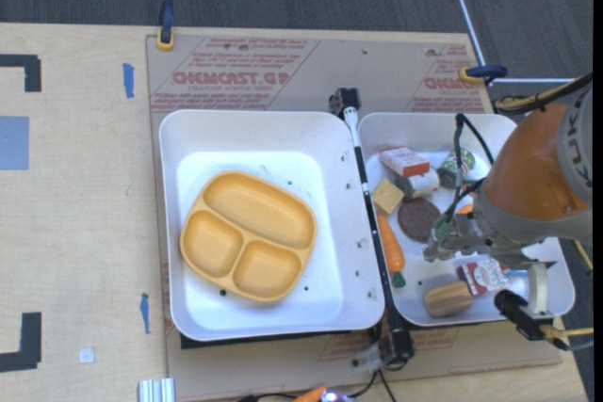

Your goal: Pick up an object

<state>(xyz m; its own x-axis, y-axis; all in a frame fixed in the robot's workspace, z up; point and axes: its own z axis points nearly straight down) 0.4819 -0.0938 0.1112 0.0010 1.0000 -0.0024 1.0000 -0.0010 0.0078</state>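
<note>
My gripper (pixel 443 245) hangs low over the right bin (pixel 558 297), reaching in from the right. It sits just right of the brown round patty (pixel 417 218) and above the bread roll (pixel 448 298). A red and white packet (pixel 486 275) lies just below the wrist. An orange carrot (pixel 391 244) lies along the bin's left wall. A pale cheese cube (pixel 387 197) and a white and red carton (pixel 407 163) lie further back. A green and white item (pixel 459 167) rests at the back, partly hidden by cables. Nothing shows between the fingers.
The left bin (pixel 179 136) holds a yellow divided plate (pixel 248 235) with three compartments. A black bar (pixel 363 193) runs between the two bins. The arm's orange band (pixel 537 174) covers the right bin's right side.
</note>
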